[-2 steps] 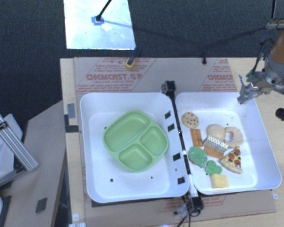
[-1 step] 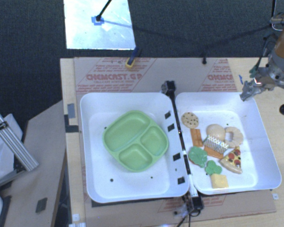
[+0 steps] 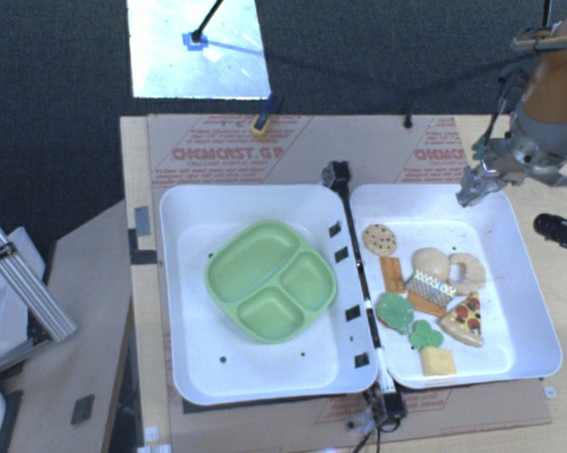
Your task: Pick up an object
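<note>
The right bin (image 3: 508,222) holds several toy foods: a chocolate-chip cookie (image 3: 380,238), an orange strip (image 3: 392,274), a bread roll (image 3: 429,261), a pale ring-shaped piece (image 3: 468,270), a silver-wrapped piece (image 3: 428,286), two green broccoli pieces (image 3: 395,312), a pizza slice (image 3: 465,322) and a yellow cheese block (image 3: 438,360). My gripper (image 3: 473,188) hangs above the bin's far right corner, clear of all the foods. Nothing shows between its fingers.
The left bin (image 3: 185,225) holds a green three-compartment plate (image 3: 270,280). A black divider strip (image 3: 353,265) runs between the bins. The arm's orange band (image 3: 550,89) is at the upper right. A metal sheet (image 3: 199,46) lies beyond the bench.
</note>
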`<action>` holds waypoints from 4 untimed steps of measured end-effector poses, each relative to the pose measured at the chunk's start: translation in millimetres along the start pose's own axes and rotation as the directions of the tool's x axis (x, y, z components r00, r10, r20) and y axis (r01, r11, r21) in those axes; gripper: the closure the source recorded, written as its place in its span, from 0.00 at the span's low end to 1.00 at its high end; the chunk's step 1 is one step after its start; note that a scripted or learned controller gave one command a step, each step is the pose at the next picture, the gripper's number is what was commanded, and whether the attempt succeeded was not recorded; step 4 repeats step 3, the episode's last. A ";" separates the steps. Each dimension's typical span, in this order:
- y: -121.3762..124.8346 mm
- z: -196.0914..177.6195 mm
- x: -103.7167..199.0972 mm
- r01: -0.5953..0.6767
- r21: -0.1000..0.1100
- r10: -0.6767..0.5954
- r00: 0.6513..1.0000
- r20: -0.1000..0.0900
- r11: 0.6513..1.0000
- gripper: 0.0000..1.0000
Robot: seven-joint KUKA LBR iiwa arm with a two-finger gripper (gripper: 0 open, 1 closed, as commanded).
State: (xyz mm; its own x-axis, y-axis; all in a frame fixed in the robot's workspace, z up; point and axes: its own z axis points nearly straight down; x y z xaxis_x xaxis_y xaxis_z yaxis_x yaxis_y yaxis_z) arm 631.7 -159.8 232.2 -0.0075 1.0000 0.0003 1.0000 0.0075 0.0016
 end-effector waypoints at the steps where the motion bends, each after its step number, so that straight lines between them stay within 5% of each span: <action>1: -24.4 -4.4 56.2 0.000 0.001 0.000 1.000 -0.001 1.000 1.00; 3: -71.1 16.0 159.1 0.000 0.004 0.000 1.000 -0.002 1.000 1.00; 4: -71.1 16.0 159.1 0.000 0.004 0.000 1.000 -0.002 1.000 1.00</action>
